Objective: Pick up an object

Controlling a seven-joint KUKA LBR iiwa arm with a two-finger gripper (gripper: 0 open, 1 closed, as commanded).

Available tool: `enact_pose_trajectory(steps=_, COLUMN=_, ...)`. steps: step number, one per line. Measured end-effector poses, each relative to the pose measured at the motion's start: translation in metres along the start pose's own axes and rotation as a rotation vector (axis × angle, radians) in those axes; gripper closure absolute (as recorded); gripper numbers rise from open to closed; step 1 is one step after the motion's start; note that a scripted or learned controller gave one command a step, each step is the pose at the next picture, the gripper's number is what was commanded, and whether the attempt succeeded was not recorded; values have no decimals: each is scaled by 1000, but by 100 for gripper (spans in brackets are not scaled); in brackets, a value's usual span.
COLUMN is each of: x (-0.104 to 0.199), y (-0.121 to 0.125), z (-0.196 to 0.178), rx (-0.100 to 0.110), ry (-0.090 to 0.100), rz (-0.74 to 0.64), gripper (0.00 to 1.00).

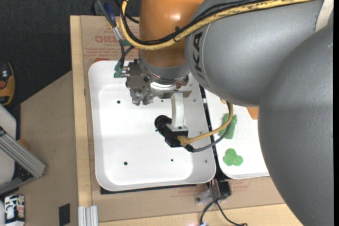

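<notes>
The gripper (pixel 139 93) hung over the upper part of the left bin (pixel 106 129). Whether it was spread or closed could not be told. A green lobed piece (pixel 232 158) lay in the right bin (pixel 250 141), toward the frame's lower right from the gripper.

Big grey arm (pixel 265 50) was leaning way in from the right, orange band (pixel 167 8) up top, gripper (pixel 140 95) pointing straight down and hanging low.
</notes>
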State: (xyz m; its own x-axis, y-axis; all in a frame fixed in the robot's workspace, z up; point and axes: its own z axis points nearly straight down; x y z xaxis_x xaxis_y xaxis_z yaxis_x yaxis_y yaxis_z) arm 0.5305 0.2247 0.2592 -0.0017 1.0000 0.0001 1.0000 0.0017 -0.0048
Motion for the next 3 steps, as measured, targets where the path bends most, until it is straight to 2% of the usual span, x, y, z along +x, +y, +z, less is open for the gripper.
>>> enact_pose_trajectory(steps=1, x=0, y=-18, z=-20, rx=-4, ry=1, rz=0, gripper=100)
enact_pose_trajectory(steps=2, x=-1, y=49, z=-55, rx=-13, ry=2, rz=3, gripper=100)
enact_pose_trajectory(steps=3, x=-1, y=120, z=-6, rx=-8, ry=-1, rz=3, gripper=100)
